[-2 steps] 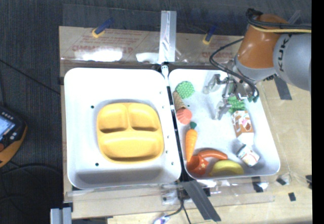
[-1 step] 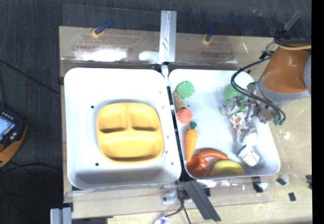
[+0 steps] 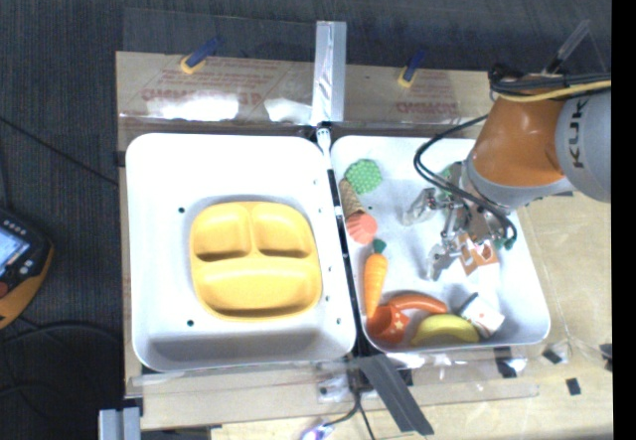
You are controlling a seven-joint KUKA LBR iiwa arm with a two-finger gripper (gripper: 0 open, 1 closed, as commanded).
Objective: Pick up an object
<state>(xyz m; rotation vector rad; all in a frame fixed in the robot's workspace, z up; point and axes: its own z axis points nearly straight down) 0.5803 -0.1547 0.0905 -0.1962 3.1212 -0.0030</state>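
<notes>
Gripper [image 3: 437, 234] hangs over the right bin [image 3: 532, 314], seemingly spread and empty; descend squarely astride the carrot [image 3: 375, 279] before closing.

**Two bins, side by side**

We see a divided tray [image 3: 256, 259] in the left bin [image 3: 159, 180]. In the right bin [image 3: 527, 314], a ball [image 3: 364, 175] lies far left, a carrot [image 3: 375, 274] nearer, and a banana [image 3: 444, 330] at the near edge.
</notes>
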